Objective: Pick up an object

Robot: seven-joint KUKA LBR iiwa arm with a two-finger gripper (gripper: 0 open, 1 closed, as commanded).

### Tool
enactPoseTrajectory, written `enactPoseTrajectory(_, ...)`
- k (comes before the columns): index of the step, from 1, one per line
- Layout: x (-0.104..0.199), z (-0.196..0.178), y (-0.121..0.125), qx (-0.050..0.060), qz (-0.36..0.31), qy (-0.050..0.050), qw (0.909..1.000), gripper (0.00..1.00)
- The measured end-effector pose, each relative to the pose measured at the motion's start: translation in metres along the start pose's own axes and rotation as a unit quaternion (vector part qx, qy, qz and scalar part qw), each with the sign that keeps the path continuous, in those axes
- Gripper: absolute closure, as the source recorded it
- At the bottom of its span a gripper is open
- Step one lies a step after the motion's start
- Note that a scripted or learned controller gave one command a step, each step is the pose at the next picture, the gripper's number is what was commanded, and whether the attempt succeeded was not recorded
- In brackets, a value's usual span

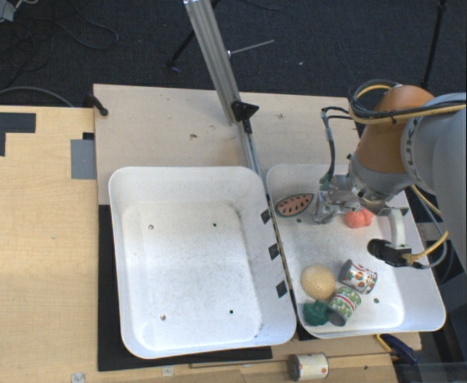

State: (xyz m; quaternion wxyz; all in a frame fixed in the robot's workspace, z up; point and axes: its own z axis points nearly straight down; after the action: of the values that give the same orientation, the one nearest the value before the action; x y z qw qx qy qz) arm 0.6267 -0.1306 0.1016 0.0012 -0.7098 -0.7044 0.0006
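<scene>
My gripper [326,211] is low in the right bin [425,309], near its back, under the grey arm with the orange band. A red-and-brown oval piece like a watermelon slice [294,205] lies just to its left. A small red-orange object [358,219] sits just to its right. Nothing shows between the fingers. Toward the front of the bin lie a tan ball [318,281], a small printed can [358,277], a green patterned can [346,303] and a dark green object [315,314].
The left bin [137,214] stands beside the right one, joined by black clips. A slanted aluminium post [217,62] rises behind the bins. A small cylinder [308,366] lies on the bench in front of them. Cables loop by the arm at the right.
</scene>
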Motion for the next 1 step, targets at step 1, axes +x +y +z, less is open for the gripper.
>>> enactPoseTrajectory(1,0.0046,-0.0481,-0.0068,-0.002,0.000,0.000,1.0000,1.00)
